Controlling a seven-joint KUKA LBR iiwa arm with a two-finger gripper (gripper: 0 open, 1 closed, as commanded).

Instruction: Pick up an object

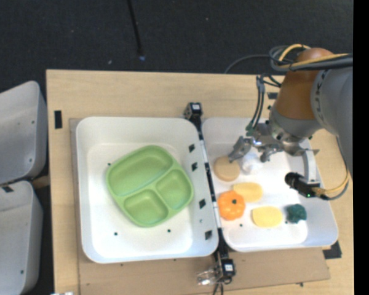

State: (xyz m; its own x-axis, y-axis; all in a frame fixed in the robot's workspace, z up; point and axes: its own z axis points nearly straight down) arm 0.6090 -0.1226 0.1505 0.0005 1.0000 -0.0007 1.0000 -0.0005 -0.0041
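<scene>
Dark carpet surrounds the wooden bench [135, 91] on my feed, and on it the left bin [89, 226] carries a green divided tray [149, 185]. From my seat the arm [301, 97] hangs over the right bin [320, 229] with its gripper [253, 152] low near the far left part, fingers spread apart and nothing between them. Just beside it lies a tan round piece [227, 168] — nearer me sit a pale yellow piece [248, 192], an orange pumpkin-like toy [232, 206], a yellow piece [266, 216] and a dark green lump [296, 212].

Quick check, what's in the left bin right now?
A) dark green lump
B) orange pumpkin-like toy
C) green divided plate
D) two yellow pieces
C. The green divided plate lies alone in the left bin, while the orange toy, yellow pieces and dark green lump all sit in the right bin.
</scene>
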